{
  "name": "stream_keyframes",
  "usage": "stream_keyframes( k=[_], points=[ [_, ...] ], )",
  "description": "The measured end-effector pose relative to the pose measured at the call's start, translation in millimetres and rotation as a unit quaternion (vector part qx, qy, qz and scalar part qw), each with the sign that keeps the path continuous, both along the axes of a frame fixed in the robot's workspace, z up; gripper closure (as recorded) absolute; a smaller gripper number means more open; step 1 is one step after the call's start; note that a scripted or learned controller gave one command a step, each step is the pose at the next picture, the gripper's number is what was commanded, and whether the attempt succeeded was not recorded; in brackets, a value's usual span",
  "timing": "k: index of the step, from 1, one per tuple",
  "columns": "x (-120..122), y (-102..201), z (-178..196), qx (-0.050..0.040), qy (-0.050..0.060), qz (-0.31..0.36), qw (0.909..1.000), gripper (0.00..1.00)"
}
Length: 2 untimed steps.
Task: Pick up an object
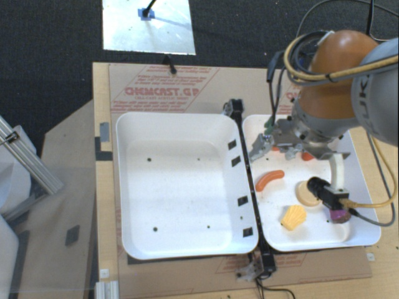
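My gripper hangs over the far left part of the right bin, close to the wall shared by the two bins. An orange sausage-shaped piece lies on the bin floor just in front of the gripper, apart from it. Further toward the front lie a yellow ridged piece and a tan round piece. A small purple thing sits near the front right. A small red piece shows under the wrist. Nothing is visibly held.
The left bin sits beside the right one, with black clips along the shared wall. Both bins rest on a cardboard-covered board. The arm's orange band and cables loom over the right bin's back.
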State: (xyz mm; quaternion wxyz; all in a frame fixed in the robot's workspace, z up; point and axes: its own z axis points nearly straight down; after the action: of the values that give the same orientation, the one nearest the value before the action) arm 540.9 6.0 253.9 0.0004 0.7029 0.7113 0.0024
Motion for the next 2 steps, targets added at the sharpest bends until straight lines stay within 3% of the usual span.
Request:
stream_keyframes(
  k=[1, 2],
  points=[
    [18, -33, -74, -0.0022, 0.004, -0.006, 1.0, 0.0],
    [13, -97, -89, -0.002, 0.002, -0.008, 1.0, 0.0]
  ],
)
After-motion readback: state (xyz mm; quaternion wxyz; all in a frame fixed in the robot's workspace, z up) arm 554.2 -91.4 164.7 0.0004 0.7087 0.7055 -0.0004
